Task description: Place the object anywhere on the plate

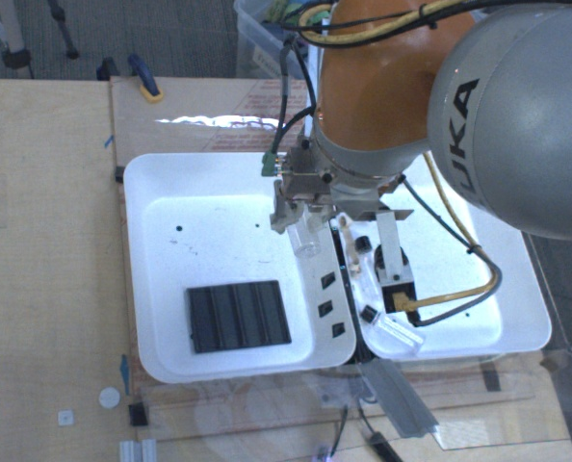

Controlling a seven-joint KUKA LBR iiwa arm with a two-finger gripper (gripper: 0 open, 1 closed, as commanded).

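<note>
a clear tub of coloured toys [286,12] sits beyond the left bin [161,195]; a blue clamp [143,77] and tripod legs [16,27] lie past its far corner.

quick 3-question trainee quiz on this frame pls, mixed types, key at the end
1. True or false: the dark ribbed plate lies in the left bin.
2. The gripper hangs over: A) the plate; B) the inner edge of the left bin, near the divide between the bins; C) the bare bench left of the bins.
3. Fill in: the plate sits in the ____ part of its bin, toward the camera.

Key: 1 true; 2 B; 3 near
</note>
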